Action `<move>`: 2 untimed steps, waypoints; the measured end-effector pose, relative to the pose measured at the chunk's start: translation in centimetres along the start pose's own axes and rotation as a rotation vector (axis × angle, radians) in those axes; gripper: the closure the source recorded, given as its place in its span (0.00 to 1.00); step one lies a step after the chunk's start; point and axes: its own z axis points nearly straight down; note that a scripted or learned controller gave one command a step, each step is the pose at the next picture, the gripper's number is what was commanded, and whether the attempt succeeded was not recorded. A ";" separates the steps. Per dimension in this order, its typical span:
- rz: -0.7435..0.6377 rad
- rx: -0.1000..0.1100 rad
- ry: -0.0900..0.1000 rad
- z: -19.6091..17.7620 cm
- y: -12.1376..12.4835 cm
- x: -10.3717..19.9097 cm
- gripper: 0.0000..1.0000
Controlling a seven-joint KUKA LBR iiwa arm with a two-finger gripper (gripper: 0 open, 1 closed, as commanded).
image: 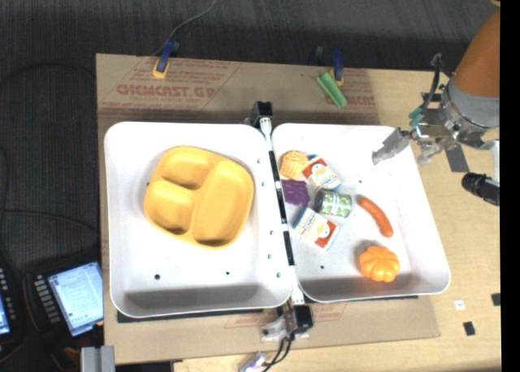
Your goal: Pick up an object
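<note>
Gripper (388, 149) at upper right of the frame, over the top right corner of the right bin (422, 200), nothing between its fingers; whether they are spread or closed cannot be told. Objects lie down-left of it, apart from it: red sausage (376, 215) nearest, orange pumpkin (379, 263) below that, and a tight cluster of cartons (323, 200) with a purple piece (294, 193) against the centre divider. Bare bin floor lies under the gripper and along the right wall; left bin (122, 200) holds a yellow tray (199, 194)
</note>
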 end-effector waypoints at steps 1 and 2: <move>0.000 -0.001 0.000 12.8 -2.9 2.4 0.00; 0.001 -0.001 0.000 11.8 -2.9 2.3 1.00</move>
